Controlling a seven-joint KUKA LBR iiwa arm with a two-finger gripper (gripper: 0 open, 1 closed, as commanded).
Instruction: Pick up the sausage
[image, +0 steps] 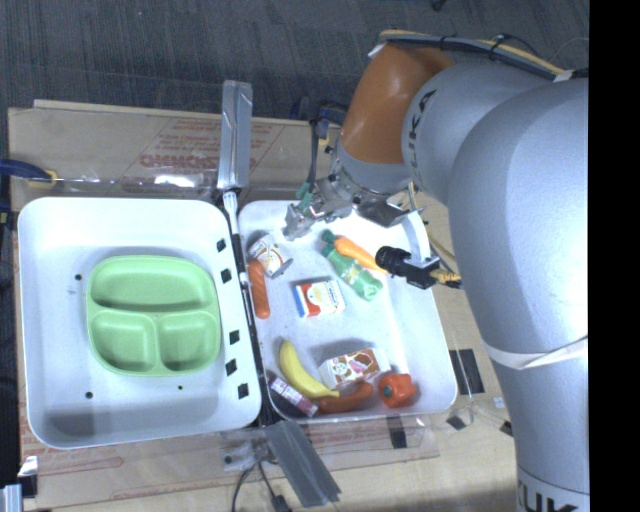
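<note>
An orange-red sausage (260, 288) lies lengthwise against the left wall of the right bin (425, 300). A darker reddish-brown sausage-like piece (344, 400) lies at that bin's front edge, under a banana (299, 370). My gripper (301, 214) hangs over the bin's back left corner, above and to the right of the orange-red sausage and apart from it. It is close to a small wrapped packet (270, 255). Nothing shows in its grasp.
The right bin also holds a carrot (356, 251), a green bottle (353, 273), a white-and-orange box (318, 297), a juice carton (350, 368) and a red pepper (397, 389). A green divided plate (155, 312) lies in the left bin (40, 330).
</note>
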